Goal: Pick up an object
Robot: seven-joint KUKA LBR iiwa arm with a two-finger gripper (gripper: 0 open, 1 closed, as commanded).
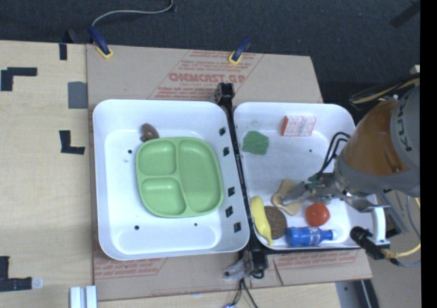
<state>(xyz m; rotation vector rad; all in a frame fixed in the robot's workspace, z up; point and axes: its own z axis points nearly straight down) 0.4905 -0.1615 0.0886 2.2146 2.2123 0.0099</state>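
Likely target: flat tan piece of irregular outline [281, 199], lying in the shallow white bin on the arm's side [341, 117], toward that bin's front half. Judged light and thin, maybe slightly flexible; material too small to make out. Sits low on the bin floor, so offers little height to pinch. Best taken across its narrower part, squeezing the edges from above, with care not to slide it along the smooth plastic.

Just over its arm-side end: two-finger gripper [298, 194], touching or almost touching the piece. Released or clenched: cannot tell from this angle. No grasp to be claimed.

Close around: round red ball-like object [317, 214] just beside, on the front side; blue plastic bottle on its side [308, 236] against the front wall; dark brown round object [275, 220] and yellow banana-shaped object [259, 217] near the dividing wall. Crowded enough that a wide approach risks nudging the red one, which looks ready to roll.

Further back in the same bin: green soft-looking scrap [256, 143] and small pink-and-white box [298, 125], well apart from the gripper.

In the other white bin [109, 163]: light green divided plastic plate [180, 175], with a small brown lump [149, 132] beside its rear corner.
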